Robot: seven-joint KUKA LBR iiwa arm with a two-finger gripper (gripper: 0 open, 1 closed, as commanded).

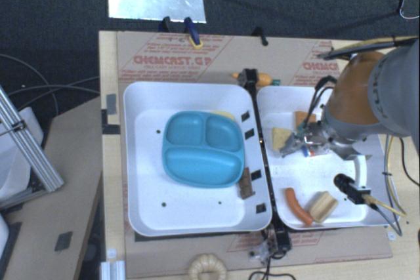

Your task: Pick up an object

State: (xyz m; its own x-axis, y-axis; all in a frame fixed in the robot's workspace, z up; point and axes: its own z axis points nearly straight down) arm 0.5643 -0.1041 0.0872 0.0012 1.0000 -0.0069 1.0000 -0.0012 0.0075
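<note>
My gripper [295, 145] hangs low over the middle of the right bin [367, 220], below the grey arm with its orange band. Its tip sits just below and right of a pale yellow wedge [281, 136]. A small orange piece [300, 118] lies just behind it. Near the bin's front lie an orange sausage [298, 205] and a tan bread-like block [323, 205]. I see nothing clearly held.
The left bin [141, 160] holds a blue divided plate [202, 147], a yellow piece [224, 115] peeking out behind it, and a brown stick [246, 183] by the right wall. A yellow-orange item [263, 80] rests at the divider's far end. A pale ring [207, 267] lies before the bins.
</note>
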